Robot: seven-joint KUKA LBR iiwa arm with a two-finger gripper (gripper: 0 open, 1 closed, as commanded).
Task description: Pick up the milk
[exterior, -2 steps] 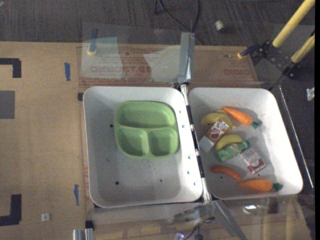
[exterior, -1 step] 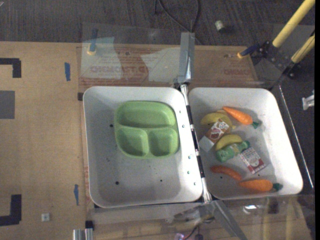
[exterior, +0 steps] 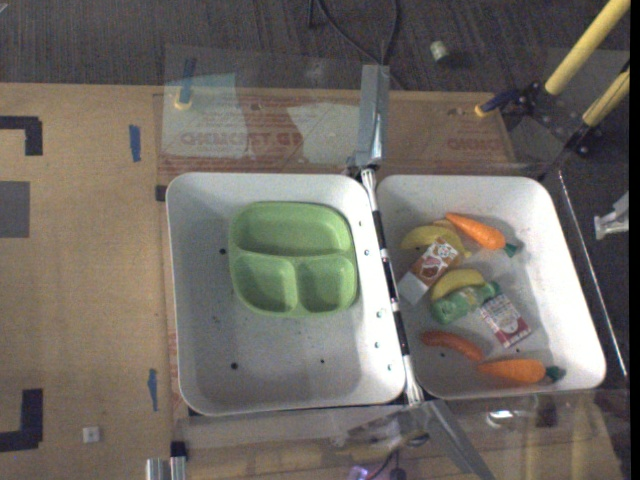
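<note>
Milk carton, boxy, with a brown-red label and a white end, lies tilted in the right bin near the divider; the gripper's state cannot be told. Smooth yellow bananas touch the carton above and below. Farther out lie a green bottle, a red-and-white packet, two carrots and a red chili. A green compartment tray sits in the left bin

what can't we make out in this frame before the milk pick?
- Cartons: two small ones in the right bin, one brown-labelled, one red-and-white; print too small in the camera view to tell which is the milk.
- Lower banana: its lower edge is hidden by the green item beside it.
- Green item: too blurred to identify.
- Green tray in the left bin: compartments too blurred to check for small contents.
</note>
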